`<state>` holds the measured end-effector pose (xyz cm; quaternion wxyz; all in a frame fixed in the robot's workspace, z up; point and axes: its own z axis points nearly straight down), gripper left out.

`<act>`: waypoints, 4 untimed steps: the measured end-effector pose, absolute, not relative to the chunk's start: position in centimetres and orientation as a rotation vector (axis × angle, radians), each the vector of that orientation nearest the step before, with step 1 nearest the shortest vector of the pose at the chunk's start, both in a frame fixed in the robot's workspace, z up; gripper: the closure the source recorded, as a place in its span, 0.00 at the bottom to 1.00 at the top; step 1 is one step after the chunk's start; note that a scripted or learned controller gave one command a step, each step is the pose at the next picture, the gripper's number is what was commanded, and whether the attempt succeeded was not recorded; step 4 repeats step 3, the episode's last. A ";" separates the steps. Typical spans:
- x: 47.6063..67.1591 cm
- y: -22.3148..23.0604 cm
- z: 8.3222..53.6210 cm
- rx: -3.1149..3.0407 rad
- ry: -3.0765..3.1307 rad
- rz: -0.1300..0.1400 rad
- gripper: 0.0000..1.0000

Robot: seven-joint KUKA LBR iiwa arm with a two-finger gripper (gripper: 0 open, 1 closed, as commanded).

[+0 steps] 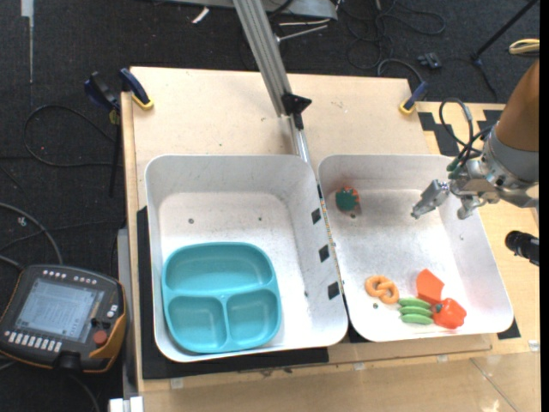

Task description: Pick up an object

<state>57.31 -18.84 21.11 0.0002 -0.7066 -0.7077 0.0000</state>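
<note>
**Still reaching: nothing picked up yet**

Clearly the pick has not begun. The gripper (444, 199) hangs over the upper right part of the right bin (403, 172), its two fingers spread apart with nothing between them. No toy sits directly under it; bare white floor shows there.

Candidates lie elsewhere in that bin. A small green and red toy (346, 199) rests near the bin's left wall, at about nine o'clock from the gripper and well apart from it. At roughly six o'clock, near the bin's front edge, a cluster sits close together: an orange pretzel (382, 288), a green pea pod (415, 311), and a red and orange piece (439, 299) touching the pod.

My judgement is that the next move calls for travelling over one toy, then descending with the fingers wide. The lone green and red toy looks easier, though the wall beside it may crowd one finger. In the cluster, neighbours could get nudged or caught together.

The left bin (163, 178) holds a blue divided tray (221, 297), out of the way.
</note>
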 end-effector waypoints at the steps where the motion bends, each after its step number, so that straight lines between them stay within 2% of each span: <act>1: 65.8 -14.3 10.9 -2.213 -2.227 0.001 0.00; 2: 66.6 -1.8 23.8 -2.213 -2.236 -0.014 0.00; 3: 65.9 5.0 19.3 -2.209 -2.229 0.002 0.00; 4: 65.9 5.0 19.3 -2.209 -2.229 0.002 0.00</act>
